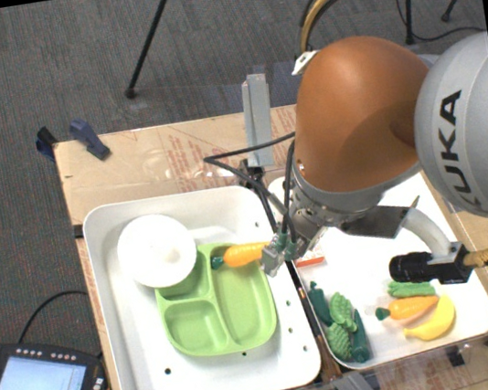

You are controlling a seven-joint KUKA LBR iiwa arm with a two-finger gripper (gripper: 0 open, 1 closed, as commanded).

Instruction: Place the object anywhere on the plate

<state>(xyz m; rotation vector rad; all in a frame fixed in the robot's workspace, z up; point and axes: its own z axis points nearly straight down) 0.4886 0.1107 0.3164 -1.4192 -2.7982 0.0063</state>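
Left bin [137,383]: green divided plate [218,319] with white bowl [157,249] overlapping its top-left corner. Toy carrot [241,255] lies on the plate's upper edge, gripper [277,254] at its tip; jaw state unclear, arm [360,114] hides the wrist. Right bin [366,261]: banana [435,321], green toys [341,323].

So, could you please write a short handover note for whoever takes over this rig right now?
Gripper: low over the left bin's right edge, at the toy carrot's right end. Whether it grips the carrot cannot be told from here.
Carrot: over the upper right compartment of the green divided plate, which lies in the left bin beside a white bowl.
Right bin: green toys, a second carrot, a banana.
Left to do: confirm the carrot rests on the plate, then withdraw.
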